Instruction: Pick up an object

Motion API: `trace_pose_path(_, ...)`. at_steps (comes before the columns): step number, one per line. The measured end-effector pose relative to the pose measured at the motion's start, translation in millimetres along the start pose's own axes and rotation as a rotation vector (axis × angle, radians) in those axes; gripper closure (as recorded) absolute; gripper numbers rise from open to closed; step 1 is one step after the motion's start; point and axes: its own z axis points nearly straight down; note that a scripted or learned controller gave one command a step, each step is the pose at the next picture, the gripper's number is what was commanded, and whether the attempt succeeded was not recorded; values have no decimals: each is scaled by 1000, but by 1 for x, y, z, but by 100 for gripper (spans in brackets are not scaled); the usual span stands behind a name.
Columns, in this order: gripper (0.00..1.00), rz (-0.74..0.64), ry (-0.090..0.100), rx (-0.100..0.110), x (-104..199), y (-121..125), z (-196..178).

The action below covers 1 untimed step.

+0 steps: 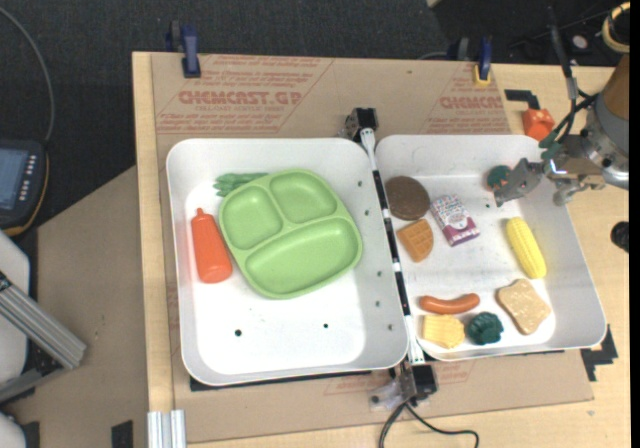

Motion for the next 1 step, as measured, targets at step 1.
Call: trace_pose_path(1, 0, -3, -2, -3, -19, 96, 108)
